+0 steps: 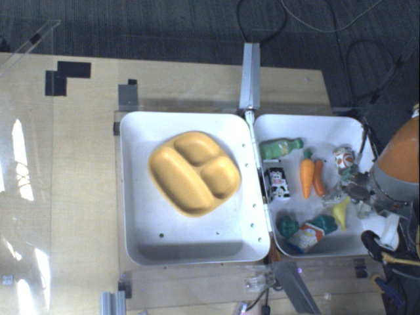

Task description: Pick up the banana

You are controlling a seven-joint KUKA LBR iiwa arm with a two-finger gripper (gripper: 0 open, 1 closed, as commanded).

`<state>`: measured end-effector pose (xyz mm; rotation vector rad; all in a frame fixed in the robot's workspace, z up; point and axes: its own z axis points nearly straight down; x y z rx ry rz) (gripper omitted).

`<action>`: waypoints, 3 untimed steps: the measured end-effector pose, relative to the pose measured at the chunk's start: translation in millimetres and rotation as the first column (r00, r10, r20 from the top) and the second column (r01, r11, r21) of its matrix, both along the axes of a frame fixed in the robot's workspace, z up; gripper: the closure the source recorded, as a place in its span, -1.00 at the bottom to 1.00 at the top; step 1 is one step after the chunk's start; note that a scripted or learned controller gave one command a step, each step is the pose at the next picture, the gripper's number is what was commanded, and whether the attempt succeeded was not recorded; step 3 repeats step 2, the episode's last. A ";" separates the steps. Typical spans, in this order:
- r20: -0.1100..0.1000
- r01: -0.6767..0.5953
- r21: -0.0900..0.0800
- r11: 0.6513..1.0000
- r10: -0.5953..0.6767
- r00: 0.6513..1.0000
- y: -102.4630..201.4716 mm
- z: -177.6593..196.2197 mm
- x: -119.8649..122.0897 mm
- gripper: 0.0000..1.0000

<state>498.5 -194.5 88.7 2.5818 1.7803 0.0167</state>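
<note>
Banana (340,212) lies low in the right bin (296,125), just beside the gripper (355,193) at the frame's right edge, apparently not yet lifted; the grip's state I cannot tell.

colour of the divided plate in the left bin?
Yellow, plain, no pattern: the divided plate, seen in the camera view.

2 white bins (131,195), 1 yellow tray (194,172), 2 carrots (306,178), 1 green bottle (281,147), 1 banana (340,212).
</note>
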 end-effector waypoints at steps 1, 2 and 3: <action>0.005 -0.003 -0.002 1.000 0.003 1.000 0.4 11.5 2.0 1.00; -0.008 0.120 -0.002 0.993 -0.120 0.993 31.3 106.1 50.0 1.00; -0.008 0.120 -0.002 0.993 -0.120 0.993 31.3 106.1 50.0 1.00</action>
